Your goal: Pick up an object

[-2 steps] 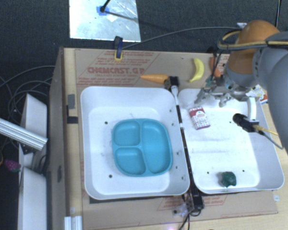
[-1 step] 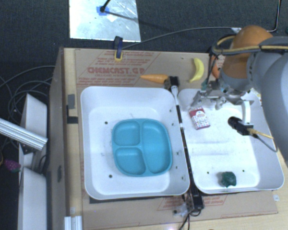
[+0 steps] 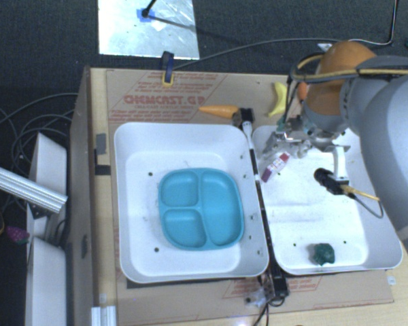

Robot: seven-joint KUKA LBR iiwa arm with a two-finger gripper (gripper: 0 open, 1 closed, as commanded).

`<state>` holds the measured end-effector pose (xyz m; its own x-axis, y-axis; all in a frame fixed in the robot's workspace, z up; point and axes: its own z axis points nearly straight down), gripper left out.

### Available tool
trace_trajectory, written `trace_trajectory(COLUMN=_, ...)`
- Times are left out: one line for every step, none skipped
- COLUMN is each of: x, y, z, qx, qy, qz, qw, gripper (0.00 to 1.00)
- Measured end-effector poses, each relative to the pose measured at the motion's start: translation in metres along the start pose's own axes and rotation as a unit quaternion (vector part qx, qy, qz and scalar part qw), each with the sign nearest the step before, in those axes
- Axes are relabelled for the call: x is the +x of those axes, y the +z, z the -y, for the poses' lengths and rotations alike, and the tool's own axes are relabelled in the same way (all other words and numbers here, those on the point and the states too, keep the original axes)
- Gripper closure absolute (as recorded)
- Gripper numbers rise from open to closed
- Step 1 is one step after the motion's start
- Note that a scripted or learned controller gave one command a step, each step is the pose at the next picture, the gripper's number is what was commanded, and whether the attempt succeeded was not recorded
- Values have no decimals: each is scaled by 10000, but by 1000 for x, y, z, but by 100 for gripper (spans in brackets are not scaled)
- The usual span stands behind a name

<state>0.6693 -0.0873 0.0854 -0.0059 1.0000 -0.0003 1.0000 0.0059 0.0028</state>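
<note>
While the grey arm (image 3: 387,134) reaches in from the right, its gripper (image 3: 289,143) hangs over the far left corner of the right bin (image 3: 374,250); whether it is wide or narrow cannot be told. The left bin (image 3: 136,155) holds a blue divided plate (image 3: 200,206). A carrot (image 3: 217,111) and a banana (image 3: 279,99) lie on the cardboard (image 3: 156,90) behind. A dark green lump (image 3: 322,253) sits near the right bin's front edge. A small red-and-white object (image 3: 273,166) lies just beside the gripper.
</note>
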Motion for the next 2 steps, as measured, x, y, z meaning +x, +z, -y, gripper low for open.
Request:
trace_trajectory(x=0, y=-11, z=-1, qx=-15, qy=-11, qz=4, qw=10000, gripper=100)
trace_trajectory(x=-11, y=-114, z=-1, qx=-28, qy=21, qz=8, qw=10000, gripper=100)
